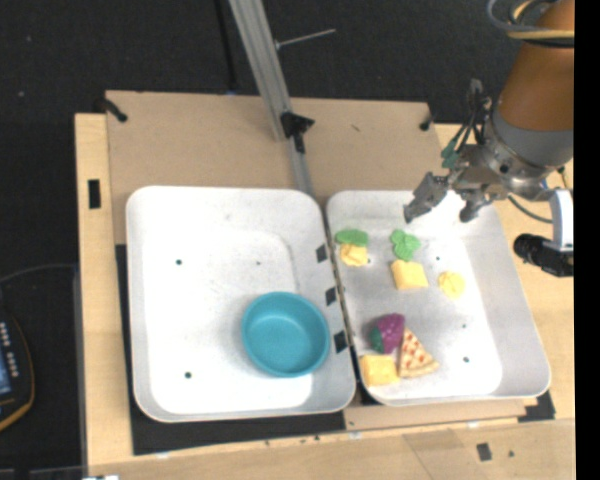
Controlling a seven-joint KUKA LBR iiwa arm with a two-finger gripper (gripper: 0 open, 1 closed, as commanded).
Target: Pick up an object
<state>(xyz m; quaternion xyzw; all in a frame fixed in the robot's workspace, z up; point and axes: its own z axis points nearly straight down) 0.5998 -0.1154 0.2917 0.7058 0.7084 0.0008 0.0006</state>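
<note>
The gripper (446, 207) hangs over the far edge of the right bin (510, 298), its two fingers (420, 204) spread apart with nothing between them; the grey arm (530, 118) with its orange band comes in from the right above it. Taking the right bin as the landmark: all the toy food lies inside it; a green-topped yellow piece (353, 249) sits near its left wall at the far side; a green leaf (405, 242) lies just right of that, touching a yellow block (410, 274) on its near side; a small yellow lump (451, 284) sits right of the block, apart from it; toward the near edge a purple piece (388, 330) touches a pizza slice (416, 354), with another yellow block (379, 370) just beside them at the near-left corner. The gripper is above and beyond the leaf, not touching any item. Left of the right bin, side by side with it on the desk (200, 138), stands the left bin (180, 238), holding a blue bowl (285, 333) near its near-right corner.
</note>
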